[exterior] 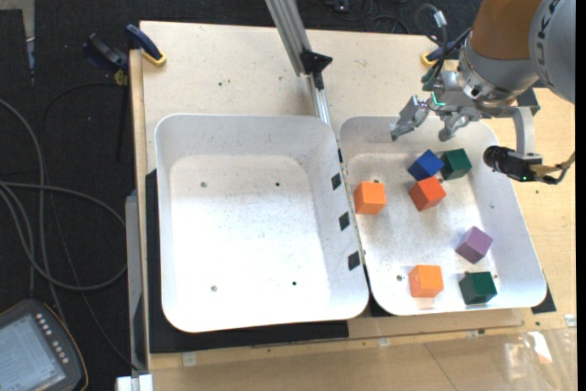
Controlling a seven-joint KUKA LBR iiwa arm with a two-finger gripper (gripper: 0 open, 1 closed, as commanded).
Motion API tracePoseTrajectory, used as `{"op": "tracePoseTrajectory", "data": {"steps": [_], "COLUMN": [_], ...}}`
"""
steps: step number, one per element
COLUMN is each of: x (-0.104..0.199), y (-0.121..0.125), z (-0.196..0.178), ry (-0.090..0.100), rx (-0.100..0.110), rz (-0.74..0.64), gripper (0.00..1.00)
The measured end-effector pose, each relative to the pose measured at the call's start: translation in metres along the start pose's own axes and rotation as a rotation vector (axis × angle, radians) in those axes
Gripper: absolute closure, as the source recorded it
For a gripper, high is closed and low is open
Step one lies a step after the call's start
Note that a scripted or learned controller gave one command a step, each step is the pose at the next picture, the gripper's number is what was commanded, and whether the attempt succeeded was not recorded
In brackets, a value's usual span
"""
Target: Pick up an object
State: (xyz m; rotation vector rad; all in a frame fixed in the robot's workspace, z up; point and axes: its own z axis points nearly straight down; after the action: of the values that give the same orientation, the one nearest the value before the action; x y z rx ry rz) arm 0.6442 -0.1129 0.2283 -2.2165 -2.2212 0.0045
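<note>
My gripper (pixel 428 125) hangs above the far end of the right bin (pixel 525 233), its two grey fingers (pixel 406 121) spread open with nothing between them. Just below it lie a blue cube (pixel 425 166) and a dark green cube (pixel 456 163), side by side. A red-orange cube (pixel 428 193) sits right in front of the blue one. An orange cube (pixel 370 197) rests near the bin's left wall. Toward the near end are a purple cube (pixel 474 244), a second orange cube (pixel 426 280) and another dark green cube (pixel 478 287).
The left bin (pixel 174 197) adjoins the right one along a shared wall with black clips (pixel 343 220). A slanted metal rail (pixel 279 0) runs from the top down to the bins' junction. Clamps (pixel 146 46) grip the bench's far corners.
</note>
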Motion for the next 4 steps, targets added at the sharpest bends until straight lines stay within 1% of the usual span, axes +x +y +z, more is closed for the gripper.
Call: {"op": "tracePoseTrajectory", "data": {"steps": [1, 2, 3, 4], "x": [0.000, 0.002, -0.001, -0.001], "y": [0.000, 0.007, 0.009, 0.011], "z": [-0.003, 0.043, 0.106, 0.108], "ry": [0.000, -0.001, 0.000, -0.001], "rx": [-0.004, -0.001, -0.001, -0.009], "rz": [0.000, -0.002, 0.002, 0.002], "gripper": [0.00, 0.00, 0.00, 0.00]}}
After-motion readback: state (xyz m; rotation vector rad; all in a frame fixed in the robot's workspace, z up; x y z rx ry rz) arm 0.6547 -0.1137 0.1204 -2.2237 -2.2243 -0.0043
